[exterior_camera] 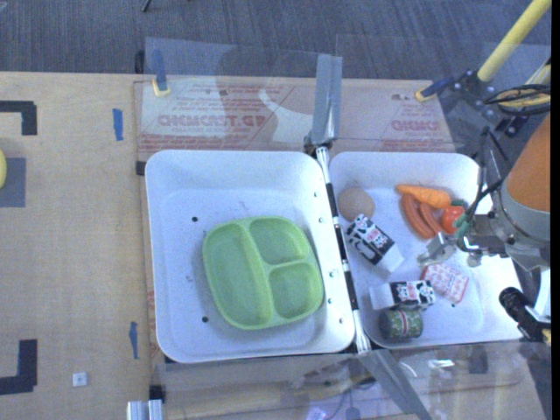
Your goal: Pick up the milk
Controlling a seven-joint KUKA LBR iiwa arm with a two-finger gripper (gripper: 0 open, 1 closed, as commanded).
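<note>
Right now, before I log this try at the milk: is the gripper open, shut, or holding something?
Gripper: cannot be told; it hangs over the right bin, beside the carrots, with no milk carton seen in it.

Bins (175,191): smooth white plastic. Green tray (262,271): matt plastic. Milk (371,240): printed carton. Bench (61,261): bare wood. Can (402,324): glossy.
</note>
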